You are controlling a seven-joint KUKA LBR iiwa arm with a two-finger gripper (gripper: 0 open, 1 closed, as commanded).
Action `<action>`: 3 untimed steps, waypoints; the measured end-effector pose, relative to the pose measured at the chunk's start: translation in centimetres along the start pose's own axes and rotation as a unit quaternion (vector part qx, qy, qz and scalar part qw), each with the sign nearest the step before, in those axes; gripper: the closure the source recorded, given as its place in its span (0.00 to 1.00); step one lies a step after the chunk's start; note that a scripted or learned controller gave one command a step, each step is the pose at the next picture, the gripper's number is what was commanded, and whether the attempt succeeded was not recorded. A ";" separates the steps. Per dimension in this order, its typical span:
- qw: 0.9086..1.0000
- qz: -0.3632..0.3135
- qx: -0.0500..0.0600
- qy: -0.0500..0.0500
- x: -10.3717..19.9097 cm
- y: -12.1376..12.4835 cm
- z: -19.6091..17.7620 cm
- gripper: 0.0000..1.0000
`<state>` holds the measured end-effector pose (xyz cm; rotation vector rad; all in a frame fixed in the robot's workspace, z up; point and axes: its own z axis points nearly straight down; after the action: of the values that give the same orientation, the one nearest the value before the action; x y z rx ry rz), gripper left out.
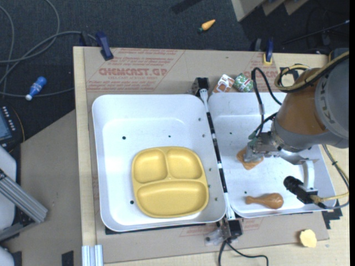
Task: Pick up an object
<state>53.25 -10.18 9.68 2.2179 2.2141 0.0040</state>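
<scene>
Hanging over a lumpy tan chunk (248, 161) in right bin (236, 121), gripper (257, 150) state unreadable; smooth drumstick shape (265, 200) lies nearer.

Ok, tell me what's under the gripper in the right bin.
A small tan-brown object sits beneath the gripper in the right bin. Only its lower-left part shows; the gripper covers the rest, so its shape and any grasp cannot be told.

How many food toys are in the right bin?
2. A drumstick lies near the bin's bottom edge; a brown piece sits mid-bin, right under the gripper. The arm may hide more.
</scene>
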 end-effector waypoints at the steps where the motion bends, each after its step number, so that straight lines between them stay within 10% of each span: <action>1: 1.000 0.000 0.001 0.000 0.0 0.0 0.1 0.00; 2: 1.000 0.000 0.000 0.000 0.0 0.0 -1.0 1.00; 3: 1.000 0.000 0.000 0.000 0.0 0.0 -0.9 0.00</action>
<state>53.24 -10.14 10.57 2.2185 2.2139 0.0042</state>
